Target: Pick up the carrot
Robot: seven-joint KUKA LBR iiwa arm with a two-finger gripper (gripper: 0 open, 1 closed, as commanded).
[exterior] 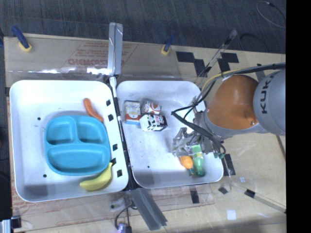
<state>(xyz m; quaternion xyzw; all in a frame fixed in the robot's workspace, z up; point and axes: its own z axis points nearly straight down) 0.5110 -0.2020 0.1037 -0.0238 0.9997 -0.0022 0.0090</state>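
My bench (pixel 58 52) is a pale wooden top. Two shallow white bins sit on it side by side, their inner rims touching. The left bin (pixel 22 130) lies toward the bench's left end, the right bin (pixel 146 176) beside it, nearer where I reach in. A clear plastic sheet with red print (pixel 85 57) lies flat on the wood behind the left bin. Blue clamps (pixel 21 38) grip the far edge, and black tape patches (pixel 192 58) mark the surface behind the right bin.
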